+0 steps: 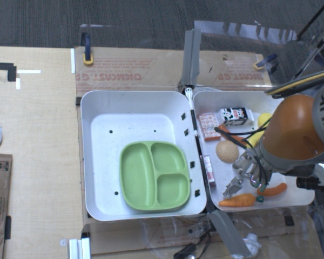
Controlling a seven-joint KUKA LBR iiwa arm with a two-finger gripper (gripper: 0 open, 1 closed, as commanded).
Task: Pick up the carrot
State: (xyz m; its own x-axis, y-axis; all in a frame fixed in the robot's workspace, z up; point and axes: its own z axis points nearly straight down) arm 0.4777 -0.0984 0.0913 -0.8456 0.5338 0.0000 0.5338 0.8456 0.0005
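Wooden bench (pixel 32 123), two white bins (pixel 92 144)

Left white bin (pixel 97 144): open floor around the green three-compartment plastic plate (pixel 155 175).
Right white bin (pixel 216 98): crowded; pink carton (pixel 209 125), black-and-white box (pixel 236 115) and tan egg-shaped ball (pixel 227 151) fill the far half.
Near wall: two orange carrots (pixel 237 200) (pixel 274 189) lie close against it.
Overhead: grey arm with orange band (pixel 291 131) covers the right side.
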